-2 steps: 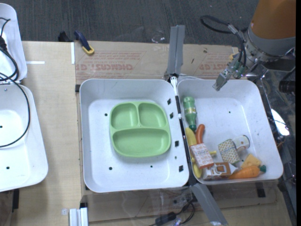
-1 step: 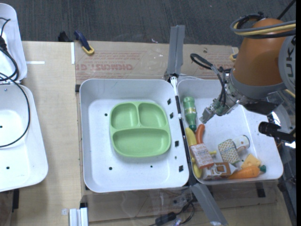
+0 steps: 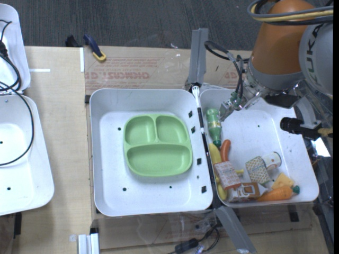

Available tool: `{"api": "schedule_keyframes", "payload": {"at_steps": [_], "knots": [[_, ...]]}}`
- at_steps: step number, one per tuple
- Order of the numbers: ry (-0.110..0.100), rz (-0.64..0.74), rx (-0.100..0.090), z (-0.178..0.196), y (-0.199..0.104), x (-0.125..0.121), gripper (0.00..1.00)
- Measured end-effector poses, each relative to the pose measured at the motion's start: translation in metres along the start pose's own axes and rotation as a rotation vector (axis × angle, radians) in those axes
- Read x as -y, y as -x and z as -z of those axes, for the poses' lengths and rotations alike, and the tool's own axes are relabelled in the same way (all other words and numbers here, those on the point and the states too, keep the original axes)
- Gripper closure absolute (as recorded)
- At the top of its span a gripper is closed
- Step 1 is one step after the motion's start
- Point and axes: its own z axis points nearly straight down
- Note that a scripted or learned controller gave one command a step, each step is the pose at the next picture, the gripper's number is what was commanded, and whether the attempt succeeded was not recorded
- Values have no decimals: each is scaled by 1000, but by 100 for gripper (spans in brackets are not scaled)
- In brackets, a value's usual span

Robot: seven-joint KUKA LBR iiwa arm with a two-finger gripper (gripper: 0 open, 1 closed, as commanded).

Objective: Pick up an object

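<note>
The right bin (image 3: 275, 121) holds a jumble of small items along its left and front sides. A green bottle (image 3: 213, 123) lies by the bin's left wall, with a small red-orange piece (image 3: 226, 148) and a yellow banana (image 3: 214, 155) just in front of it. My gripper (image 3: 227, 110) hangs low over the bin's back left part, just right of the bottle's top and very close to it. Nothing can be seen held in it. The orange band (image 3: 283, 23) of the arm rises above it at the upper right.
The left bin (image 3: 106, 157) carries a green divided plate (image 3: 157, 144). At the right bin's front lie a red-and-white packet (image 3: 226, 174), a patterned cube (image 3: 257, 168), a white cylinder (image 3: 273, 159), a yellow wedge (image 3: 283, 181) and a carrot (image 3: 275, 194). A metal divider post (image 3: 197, 57) stands between the bins.
</note>
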Motion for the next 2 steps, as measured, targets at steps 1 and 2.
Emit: {"api": "schedule_keyframes", "payload": {"at_steps": [1, 2], "knots": [[1, 7, 1, 89, -35, -43, 100], [-2, -59, -1, -9, -55, -44, 100]]}}
